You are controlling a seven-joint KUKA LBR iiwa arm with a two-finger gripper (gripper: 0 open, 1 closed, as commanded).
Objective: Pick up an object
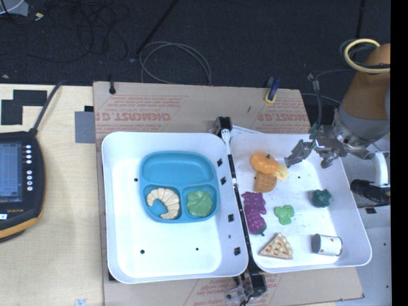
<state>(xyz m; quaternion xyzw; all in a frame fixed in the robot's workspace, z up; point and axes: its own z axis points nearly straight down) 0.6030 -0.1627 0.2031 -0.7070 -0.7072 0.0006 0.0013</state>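
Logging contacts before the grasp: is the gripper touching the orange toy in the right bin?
Apart. In the camera view the gripper hangs just right of the orange toy, and a strip of white bin floor shows between them.

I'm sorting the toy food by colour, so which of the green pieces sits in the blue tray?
The pale green lettuce-like piece, in the blue divided plastic tray's lower right compartment. The other two green pieces lie in the right white bin.

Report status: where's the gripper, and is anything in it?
Gripper open, over right bin's far side, holding nothing. Nearest target: orange toy on a brown piece, just left of fingers. Approach looks clear; grapes and broccoli lie nearer the camera.
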